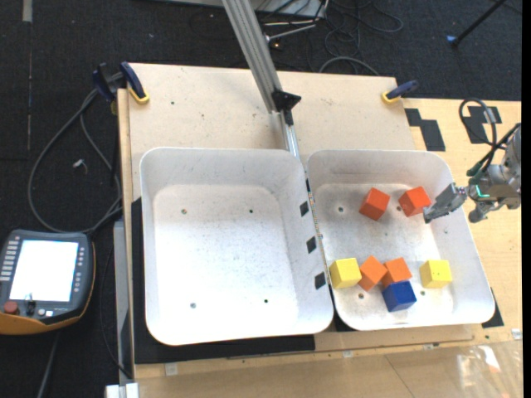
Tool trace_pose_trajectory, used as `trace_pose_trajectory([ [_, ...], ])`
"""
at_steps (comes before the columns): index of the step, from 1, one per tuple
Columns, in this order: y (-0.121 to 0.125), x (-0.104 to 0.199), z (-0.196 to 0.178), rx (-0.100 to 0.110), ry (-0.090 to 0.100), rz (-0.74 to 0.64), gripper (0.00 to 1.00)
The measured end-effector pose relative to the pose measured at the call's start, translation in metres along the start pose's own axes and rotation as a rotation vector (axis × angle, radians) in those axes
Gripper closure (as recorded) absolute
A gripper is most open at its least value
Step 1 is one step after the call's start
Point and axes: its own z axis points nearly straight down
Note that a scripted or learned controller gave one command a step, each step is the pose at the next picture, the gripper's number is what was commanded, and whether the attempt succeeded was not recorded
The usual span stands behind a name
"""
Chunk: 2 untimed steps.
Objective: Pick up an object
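The right bin (377, 159) holds several cubes. At the back lie an orange cube (375, 203) and a red-orange cube (414, 199). At the front sit a yellow cube (345, 272), two touching orange cubes (372, 271) (399, 268), a blue cube (399, 295) and another yellow cube (436, 273). My gripper (460, 211) hovers over the bin's right rim, just right of the red-orange cube. It is open, with nothing between its fingers, and one fingertip (437, 208) points at that cube.
The left bin (216, 247) sits beside the right one. A slanted metal pole (253, 44) comes down to the bins' shared back edge. Clamps (133, 84) (399, 91) grip the board's back corners. A teach pendant (46, 282) lies on the floor at left.
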Motion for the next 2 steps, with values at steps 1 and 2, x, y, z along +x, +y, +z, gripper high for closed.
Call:
trace_pose_trajectory([
  [1,0.0,0.0,0.0,0.0,0.0,0.0,0.0],
  [2,0.0,0.0,0.0,0.0,0.0,0.0,0.0],
])
